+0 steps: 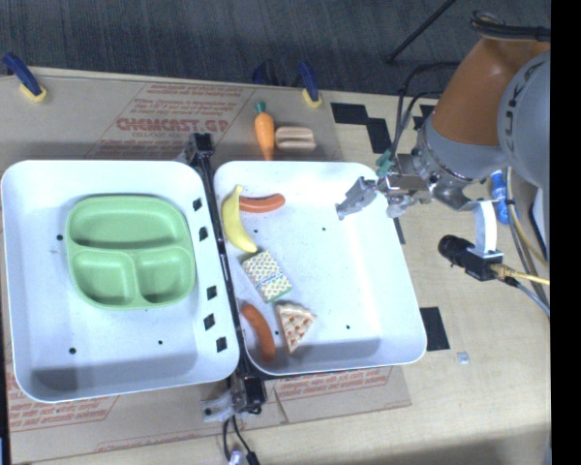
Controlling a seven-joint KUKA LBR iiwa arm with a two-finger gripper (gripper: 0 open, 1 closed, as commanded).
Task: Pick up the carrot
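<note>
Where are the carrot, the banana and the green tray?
carrot [263,134]: camera view, orange body.
banana [235,223]: camera view, middle of its curve.
green tray [77,223]: camera view, left rim.

Arm enters from the right, grey body with the orange band [474,76] high at the upper right. Wrist [445,177] angled leftward and slightly down. Gripper [353,201] extends left from the wrist, nothing seen between its fingers (finger spacing not legible at this resolution). Cabling trails along the wrist's right side.
</note>
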